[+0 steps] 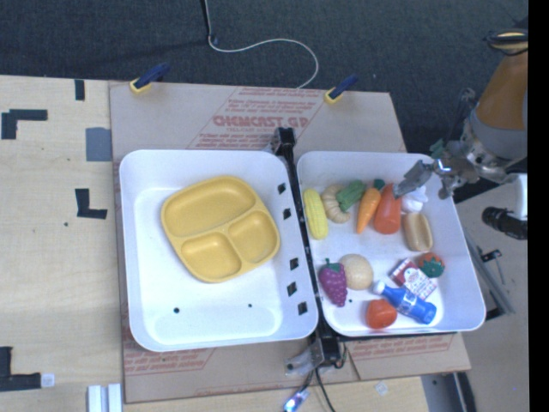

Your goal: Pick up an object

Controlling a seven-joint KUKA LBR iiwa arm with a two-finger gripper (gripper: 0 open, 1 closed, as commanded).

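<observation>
the gripper (420,181) hangs over the right bin's (467,316) far right corner, just above the toy red pepper (388,213) and hot dog bun (418,230); its grey finger (410,178) slants down toward the pepper, but whether the jaws are apart or together cannot be told from this angle, and nothing is seen between them. the arm (502,101), grey with its orange band, comes in over the bin's right edge.

the right bin holds all the toy food. along its far edge, from the left: a corn cob (315,214) by the dividing wall, a pale piece with a green top (343,199), a carrot (368,208), the red pepper, then the bun near the right edge. nearer the middle lie a purple bunch of grapes (333,283) touching a cream-coloured round piece (357,272). toward the near right corner sit a red-and-white packet (410,277), a red and green piece (431,265) just beside it, a blue bottle (410,305) and a tomato (381,314) against the near edge.

the left bin (146,316) carries a yellow divided plate (220,227), lying toward its far edge, tilted relative to the bin's sides. both bins rest on a cardboard sheet (249,114) held by two blue-and-yellow clamps (150,76) at its far corners.
</observation>
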